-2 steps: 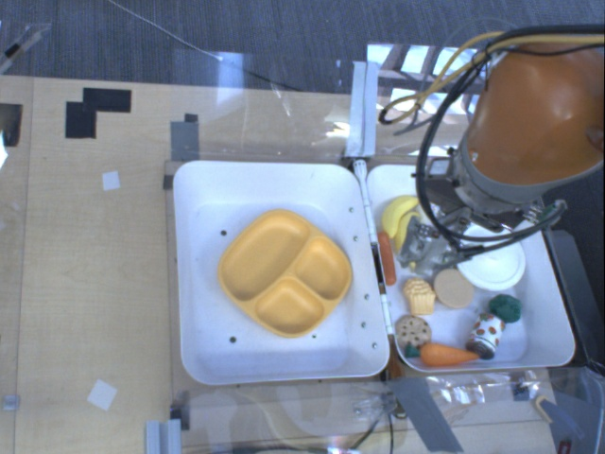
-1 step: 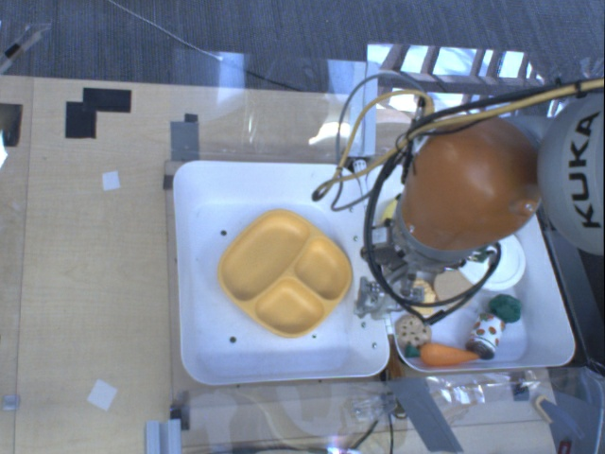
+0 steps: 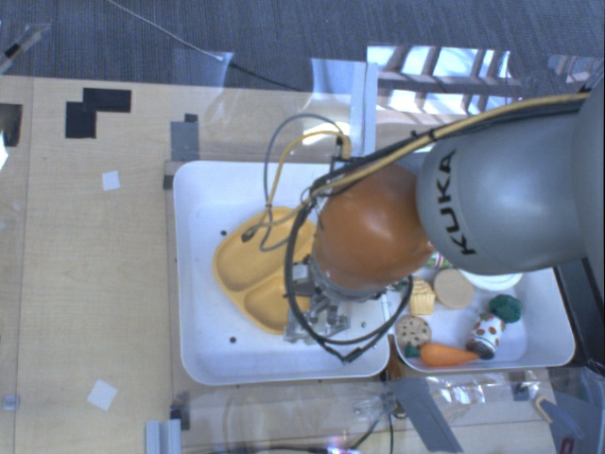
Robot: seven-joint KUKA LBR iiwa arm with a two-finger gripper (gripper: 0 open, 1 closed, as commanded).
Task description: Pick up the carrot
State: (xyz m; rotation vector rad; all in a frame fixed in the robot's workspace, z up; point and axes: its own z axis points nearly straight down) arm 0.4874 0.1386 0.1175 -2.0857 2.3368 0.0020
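Grey KUKA arm (image 3: 510, 197) with its orange wrist band (image 3: 371, 235) dominates the camera view, reaching in from the right and sitting highest above the tabletop (image 3: 85, 282). Below the band, the hand (image 3: 319, 318) points down into the left shallow white bin (image 3: 198, 253), wrapped in black and yellow cables. Can't tell its state: wrist and cabling hide the tips. Hand is over the edge of a flat yellow rounded plastic piece (image 3: 248, 263) lying on the left bin's floor.

Small orange carrot (image 3: 448, 354) lies in the right shallow white bin (image 3: 558, 334), near that bin's front wall, well apart from the hand and on the other side of the divide between the bins. Just beside the carrot: a round brown cookie-like disc (image 3: 412, 330), a small white toy figure with red spots (image 3: 487, 333) and a green lumpy piece (image 3: 505, 306). A cream round disc (image 3: 454, 288) and a yellow wedge (image 3: 423, 299) sit behind them, partly under the arm.
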